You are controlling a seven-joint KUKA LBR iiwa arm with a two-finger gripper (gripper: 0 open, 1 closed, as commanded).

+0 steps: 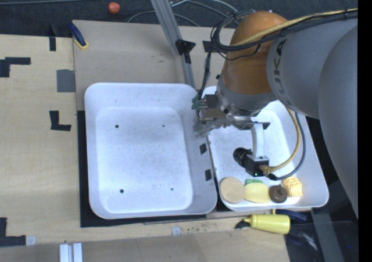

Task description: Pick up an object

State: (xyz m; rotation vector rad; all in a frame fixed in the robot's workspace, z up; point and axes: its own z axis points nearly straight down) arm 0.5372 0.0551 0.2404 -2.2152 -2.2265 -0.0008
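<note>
The claw point(203, 121) is seen low over the raised wall where the two bins meet, at the inner edge of the right bin point(321, 194). Whether it is apart or together cannot be told, as its tip is hidden beneath the wrist. Nothing can be made out in its hold.

Just beside the claw, on the view's left, the left bin point(93, 98) is spread out, its speckled floor bare. Two small dark marks point(202, 148) are seen on the shared wall just nearward of the claw.

Farther from the claw, toward the camera and to the view's right, the objects to be picked are gathered in a row along the near wall of the right bin. A tan disc point(231, 189) lies closest to the claw. A pale yellow piece point(256, 193) with a green bit on top is set against it. A brown round piece point(278, 194) and a yellow block point(292, 186) follow. All are well apart from the claw.

Beyond that wall, outside the bin, a yellow tool point(268, 223) with a dark tip is laid on the bench.

Farthest from the claw, at the view's upper left, an orange ball point(114, 7) is seen on the dark floor.
</note>
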